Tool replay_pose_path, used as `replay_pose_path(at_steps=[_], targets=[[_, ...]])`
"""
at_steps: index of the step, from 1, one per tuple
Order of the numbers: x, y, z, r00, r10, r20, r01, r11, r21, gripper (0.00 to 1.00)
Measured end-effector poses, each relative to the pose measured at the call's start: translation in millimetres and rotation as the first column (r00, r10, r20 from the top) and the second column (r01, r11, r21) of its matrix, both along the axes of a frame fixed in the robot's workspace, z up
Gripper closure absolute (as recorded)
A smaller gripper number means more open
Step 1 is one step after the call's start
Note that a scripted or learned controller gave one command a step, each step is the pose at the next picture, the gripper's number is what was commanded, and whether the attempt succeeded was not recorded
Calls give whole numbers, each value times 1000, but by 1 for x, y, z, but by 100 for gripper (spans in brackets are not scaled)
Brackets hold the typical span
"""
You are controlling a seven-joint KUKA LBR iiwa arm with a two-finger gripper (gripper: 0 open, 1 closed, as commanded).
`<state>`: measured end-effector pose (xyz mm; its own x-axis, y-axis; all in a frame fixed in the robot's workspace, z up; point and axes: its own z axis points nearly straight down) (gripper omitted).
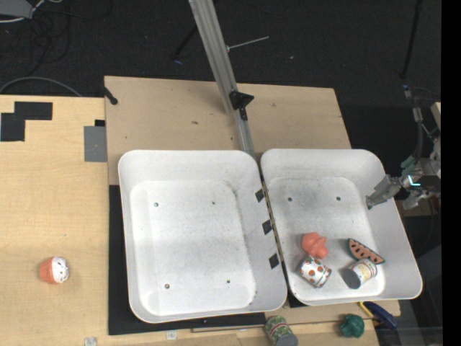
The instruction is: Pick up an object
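Gripper (380, 193) sits at the right edge of the right bin (324, 166), over its right rim; whether it is open or closed cannot be told, nothing seen in it. In the right bin's near part, well apart from the gripper: a salmon-pink lump (315, 244), a white cup with red dots (314, 272) just nearer and touching it, a watermelon-slice toy (364, 251) to the right, and a small can on its side (360, 273) near that. Left bin (189, 166) beside it; an orange-and-white ball (54, 270) lies on the bench (43, 200) far left, and a green toy (352, 326) and a dark can (278, 329) sit at the near edge outside the bins.
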<state>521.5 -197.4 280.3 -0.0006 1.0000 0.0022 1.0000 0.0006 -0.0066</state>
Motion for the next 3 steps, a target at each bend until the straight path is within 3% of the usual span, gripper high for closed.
replay_pose_path(at_steps=[1, 3], targets=[[1, 0, 2, 1000, -1, 4, 1, 1000, -1, 0], [-7, 14, -109, 1000, 0, -3, 0, 1000, 1, 0]])
